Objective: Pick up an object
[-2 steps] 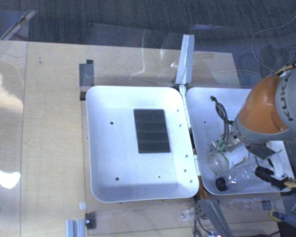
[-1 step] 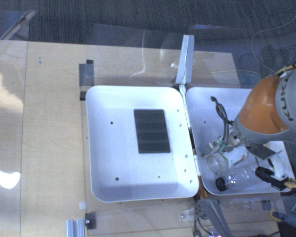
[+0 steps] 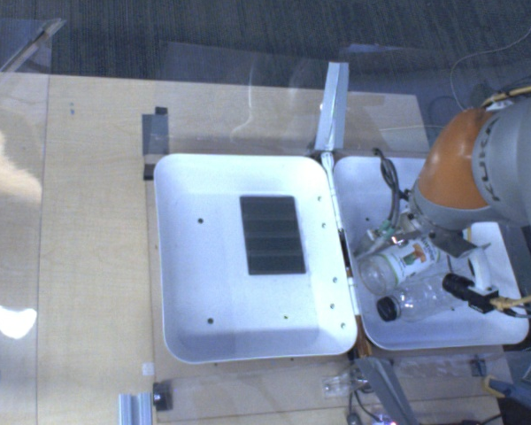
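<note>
1. The gripper (image 3: 400, 237) sits low over the right bin (image 3: 513, 333), under the orange-banded wrist. I cannot tell how far open it is or whether it has hold of anything; the wrist hides that.
2. Just beside and below it, a clear plastic bottle (image 3: 385, 273) lies on its side, its black cap (image 3: 388, 308) towards the bin's near edge. It looks like the likeliest thing to pick.
3. Risk: the bottle is round, smooth and light, so it could roll or squirt aside on the slick bin floor if squeezed off-centre.
4. Risk: clear plastic is hard to judge for depth, so the close may fall too high or catch only the label.
5. Risk: the bottle lies near the wall shared by the 2 bins, leaving little room on that side, and a push could wedge it there.
6. The left bin (image 3: 203, 264) holds 1 flat dark ridged slab (image 3: 272, 235), well apart from the arm.
7. Both bins rest on a pale wooden bench (image 3: 88, 282) with glare patches.
</note>
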You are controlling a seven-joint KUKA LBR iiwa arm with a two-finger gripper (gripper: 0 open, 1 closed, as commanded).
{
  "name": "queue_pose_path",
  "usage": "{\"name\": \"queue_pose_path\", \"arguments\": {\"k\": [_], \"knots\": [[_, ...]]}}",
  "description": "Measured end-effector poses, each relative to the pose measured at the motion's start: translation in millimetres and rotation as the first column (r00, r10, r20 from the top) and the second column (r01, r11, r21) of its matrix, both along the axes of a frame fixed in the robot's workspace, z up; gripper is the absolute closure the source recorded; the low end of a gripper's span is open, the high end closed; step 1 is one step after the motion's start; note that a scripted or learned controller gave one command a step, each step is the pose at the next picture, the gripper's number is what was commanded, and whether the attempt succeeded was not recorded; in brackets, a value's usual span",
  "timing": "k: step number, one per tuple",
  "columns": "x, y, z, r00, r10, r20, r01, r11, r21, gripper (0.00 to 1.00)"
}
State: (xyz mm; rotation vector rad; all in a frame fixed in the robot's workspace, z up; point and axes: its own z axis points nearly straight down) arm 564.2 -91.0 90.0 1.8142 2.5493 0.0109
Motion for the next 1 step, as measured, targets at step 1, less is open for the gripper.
{"name": "queue_pose_path", "arguments": {"k": [1], "knots": [[47.6, -13.8, -1.2, 0.997, -0.076, -0.004, 0.076, 0.997, 0.001, 0.0]]}}
